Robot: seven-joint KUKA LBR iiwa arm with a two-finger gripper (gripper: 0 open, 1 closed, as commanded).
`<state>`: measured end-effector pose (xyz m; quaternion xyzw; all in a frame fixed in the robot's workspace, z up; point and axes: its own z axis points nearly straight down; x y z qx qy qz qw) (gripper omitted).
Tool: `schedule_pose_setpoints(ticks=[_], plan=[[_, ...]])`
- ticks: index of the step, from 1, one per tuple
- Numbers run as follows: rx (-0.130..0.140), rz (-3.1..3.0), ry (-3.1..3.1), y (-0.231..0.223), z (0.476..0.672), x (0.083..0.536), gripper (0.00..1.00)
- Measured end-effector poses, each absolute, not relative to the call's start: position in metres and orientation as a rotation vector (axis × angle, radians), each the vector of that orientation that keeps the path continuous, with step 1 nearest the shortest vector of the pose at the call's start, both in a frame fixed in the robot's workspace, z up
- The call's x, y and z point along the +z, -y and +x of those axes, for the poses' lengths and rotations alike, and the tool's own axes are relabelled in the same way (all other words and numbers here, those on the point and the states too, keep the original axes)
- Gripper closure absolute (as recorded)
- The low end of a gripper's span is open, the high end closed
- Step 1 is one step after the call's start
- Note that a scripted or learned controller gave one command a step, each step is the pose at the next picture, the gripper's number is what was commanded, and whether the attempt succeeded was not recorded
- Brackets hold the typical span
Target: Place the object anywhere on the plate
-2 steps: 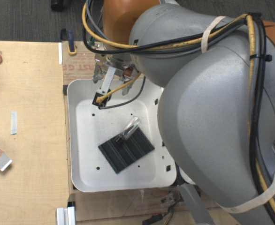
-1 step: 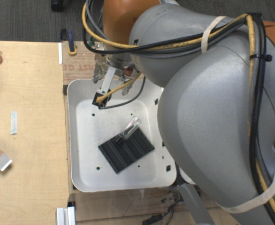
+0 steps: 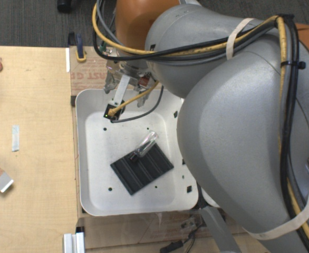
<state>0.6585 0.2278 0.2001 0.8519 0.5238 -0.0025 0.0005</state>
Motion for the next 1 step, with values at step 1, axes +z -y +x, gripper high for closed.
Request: schedule_pose_setpoints(ticks=[1], plan=[[-0.008, 2.675, -1.645, -0.2278, 0.6585, 0.2001, 0.0]])
